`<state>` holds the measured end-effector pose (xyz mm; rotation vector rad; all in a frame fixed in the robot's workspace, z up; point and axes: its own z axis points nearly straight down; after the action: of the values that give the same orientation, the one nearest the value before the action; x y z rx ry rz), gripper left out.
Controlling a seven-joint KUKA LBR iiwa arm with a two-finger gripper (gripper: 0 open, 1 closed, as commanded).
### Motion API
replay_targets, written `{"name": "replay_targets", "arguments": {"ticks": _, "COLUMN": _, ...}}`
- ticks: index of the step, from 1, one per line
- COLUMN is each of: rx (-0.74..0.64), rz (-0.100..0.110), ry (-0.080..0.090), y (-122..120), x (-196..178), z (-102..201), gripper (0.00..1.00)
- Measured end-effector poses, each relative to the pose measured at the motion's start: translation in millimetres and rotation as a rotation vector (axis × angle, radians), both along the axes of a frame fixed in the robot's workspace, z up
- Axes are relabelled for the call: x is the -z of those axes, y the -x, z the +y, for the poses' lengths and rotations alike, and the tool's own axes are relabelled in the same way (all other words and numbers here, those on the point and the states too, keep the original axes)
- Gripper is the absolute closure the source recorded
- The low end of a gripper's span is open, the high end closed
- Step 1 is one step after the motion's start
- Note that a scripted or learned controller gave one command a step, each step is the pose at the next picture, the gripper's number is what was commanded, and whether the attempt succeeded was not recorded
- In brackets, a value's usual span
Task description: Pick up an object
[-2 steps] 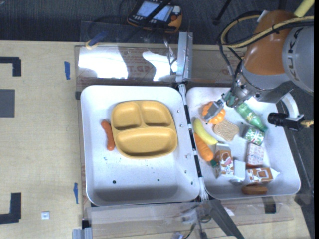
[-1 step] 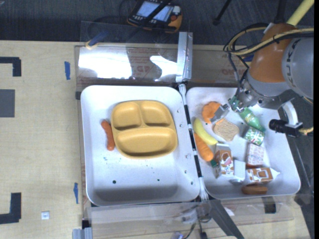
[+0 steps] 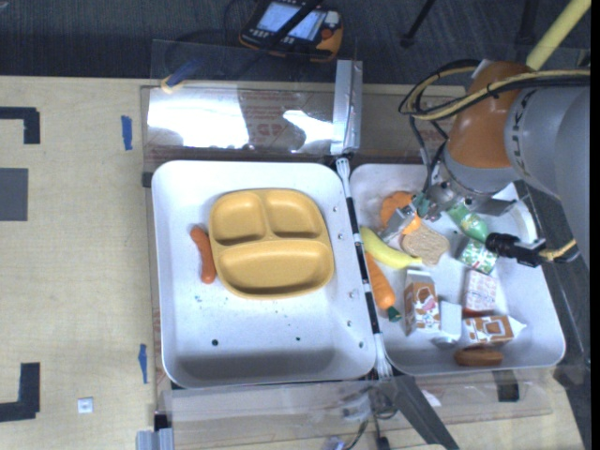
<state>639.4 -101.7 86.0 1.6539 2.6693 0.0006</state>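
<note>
Gripper low in right bin, just above bread slice; jaws' state cannot be told.

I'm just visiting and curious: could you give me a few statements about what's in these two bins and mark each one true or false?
1. The yellow divided tray lies in the left bin. True.
2. A banana lies in the right bin. True.
3. The orange sausage lies on top of the tray. False: it lies beside the tray, along its left edge.
4. The gripper hovers over the left bin. False: it is over the right bin, near the slice of bread.
5. Two small cartons lie in the left bin. False: right bin.
</note>
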Motion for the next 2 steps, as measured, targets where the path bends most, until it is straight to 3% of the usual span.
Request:
{"name": "replay_targets", "arguments": {"ticks": 1, "rx": -0.002, "rz": -0.005, "ry": 0.002, "y": -1, "x": -12, "z": 0, "gripper": 1.00}}
{"name": "replay_targets", "arguments": {"ticks": 2, "rx": 0.034, "rz": -0.003, "ry": 0.001, "y": -28, "x": -100, "z": 15, "gripper": 1.00}}
